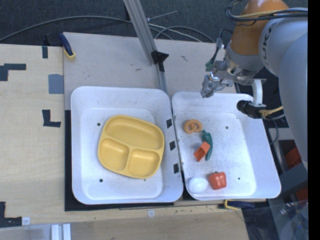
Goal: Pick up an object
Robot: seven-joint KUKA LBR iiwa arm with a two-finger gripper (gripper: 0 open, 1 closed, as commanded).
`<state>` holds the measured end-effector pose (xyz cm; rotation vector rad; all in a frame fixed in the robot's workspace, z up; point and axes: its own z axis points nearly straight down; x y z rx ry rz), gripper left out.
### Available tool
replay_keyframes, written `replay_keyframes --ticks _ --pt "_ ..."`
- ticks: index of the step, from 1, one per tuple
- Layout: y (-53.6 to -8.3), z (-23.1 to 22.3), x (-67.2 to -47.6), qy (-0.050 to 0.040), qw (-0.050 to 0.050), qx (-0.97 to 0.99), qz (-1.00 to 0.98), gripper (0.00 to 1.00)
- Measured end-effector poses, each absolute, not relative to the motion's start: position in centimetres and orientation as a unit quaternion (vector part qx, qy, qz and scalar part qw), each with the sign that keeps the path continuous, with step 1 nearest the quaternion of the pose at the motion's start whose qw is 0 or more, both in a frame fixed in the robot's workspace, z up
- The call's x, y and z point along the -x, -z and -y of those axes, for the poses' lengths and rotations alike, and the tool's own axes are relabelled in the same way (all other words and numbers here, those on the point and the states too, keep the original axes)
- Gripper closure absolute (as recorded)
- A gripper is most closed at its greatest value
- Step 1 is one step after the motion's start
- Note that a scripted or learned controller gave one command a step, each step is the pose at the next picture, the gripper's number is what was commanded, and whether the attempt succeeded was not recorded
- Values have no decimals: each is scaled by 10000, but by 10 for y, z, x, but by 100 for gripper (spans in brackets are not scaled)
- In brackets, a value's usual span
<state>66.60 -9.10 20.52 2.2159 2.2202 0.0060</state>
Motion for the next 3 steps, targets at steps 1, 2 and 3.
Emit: replay_keyframes --ticks 1,2,3 --pt "-241 91 -667 -11 11 -7064 -7078 100" --pt "-229 47 -644 9 -15 -7053 -7089 100" --pt "-238 -4 -617 5 -16 -7048 -7094 100"
